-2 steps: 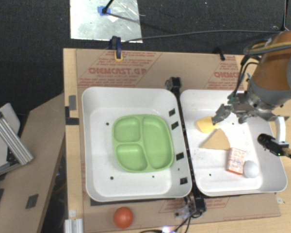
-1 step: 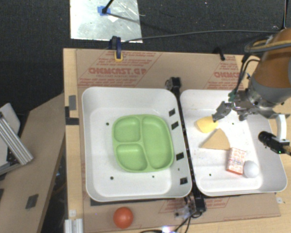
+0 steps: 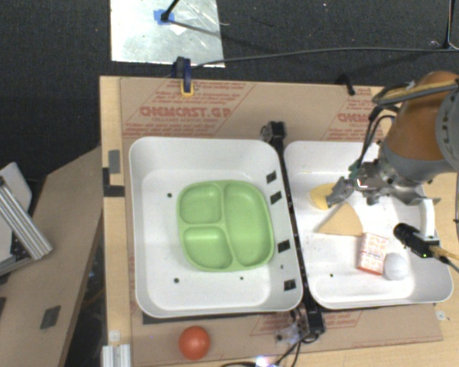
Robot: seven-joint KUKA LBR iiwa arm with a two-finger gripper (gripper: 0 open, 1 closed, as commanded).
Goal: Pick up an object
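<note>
Arm [image 3: 444,128] at right edge of frame: rounded grey shell with a broad orange band [image 3: 413,117] above the wrist. Thin black cables [image 3: 373,132] loop down along its left side. Below the band, a grey metal wrist block with a small lit spot. Gripper [image 3: 338,195] is dull grey metal. A white bracket with a black end piece [image 3: 417,239] sits lower right.

Left of me, a green three-compartment plastic tray [image 3: 226,225] sits in the left white bin [image 3: 149,205]; an orange ball [image 3: 194,342] rests on the table's cardboard sheet [image 3: 214,109] below it.
</note>
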